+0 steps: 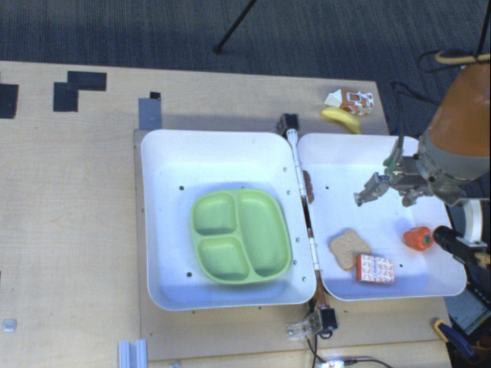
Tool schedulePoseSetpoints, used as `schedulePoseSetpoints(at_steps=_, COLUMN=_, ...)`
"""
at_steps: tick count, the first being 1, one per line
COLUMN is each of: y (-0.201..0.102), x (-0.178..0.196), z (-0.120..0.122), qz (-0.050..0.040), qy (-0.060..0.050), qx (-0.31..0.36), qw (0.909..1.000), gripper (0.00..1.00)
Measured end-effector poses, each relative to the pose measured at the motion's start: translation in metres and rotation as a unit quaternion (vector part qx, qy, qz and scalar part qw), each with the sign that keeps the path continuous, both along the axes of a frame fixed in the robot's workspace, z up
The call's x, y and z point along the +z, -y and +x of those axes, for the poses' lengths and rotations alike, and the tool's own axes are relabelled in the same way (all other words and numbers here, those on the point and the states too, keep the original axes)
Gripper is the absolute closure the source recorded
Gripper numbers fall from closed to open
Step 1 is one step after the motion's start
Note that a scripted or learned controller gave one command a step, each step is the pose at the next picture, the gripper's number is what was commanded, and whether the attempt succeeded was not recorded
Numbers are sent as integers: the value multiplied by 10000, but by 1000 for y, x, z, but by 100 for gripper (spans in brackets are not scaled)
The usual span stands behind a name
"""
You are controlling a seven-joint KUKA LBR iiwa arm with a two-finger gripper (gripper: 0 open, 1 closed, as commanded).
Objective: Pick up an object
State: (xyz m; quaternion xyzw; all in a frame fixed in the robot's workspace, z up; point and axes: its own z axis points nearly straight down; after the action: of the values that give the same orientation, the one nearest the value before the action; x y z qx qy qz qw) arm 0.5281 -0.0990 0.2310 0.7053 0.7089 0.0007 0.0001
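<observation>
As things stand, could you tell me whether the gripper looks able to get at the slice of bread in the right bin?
Probably yes: the gripper hovers over the right bin, and the bread slice lies uncovered, apart from the small box.

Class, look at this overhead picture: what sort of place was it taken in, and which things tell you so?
Probably a robotics lab test bench: a grey robot arm with an orange band reaches over two shallow white bins, which hold a green divided plastic plate and toy food.

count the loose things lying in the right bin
3. A slice of bread sits near the front left, a small red and white box just right of it, and a tomato toward the right side. The arm may hide more.
</observation>
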Motion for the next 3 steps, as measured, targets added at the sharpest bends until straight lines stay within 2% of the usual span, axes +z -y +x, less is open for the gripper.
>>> schedulePoseSetpoints(at_steps=1, y=43, x=-134, z=-6, qz=-13, qy=18, qx=-19, qw=10000, gripper=0)
schedulePoseSetpoints(at_steps=2, y=-8, x=-143, z=-37, qz=-14, qy=66, qx=-14, qw=10000, gripper=0)
schedulePoseSetpoints(at_steps=3, y=-9, x=-130, z=-34, qz=-10, qy=103, qx=-7, qw=9999, gripper=100)
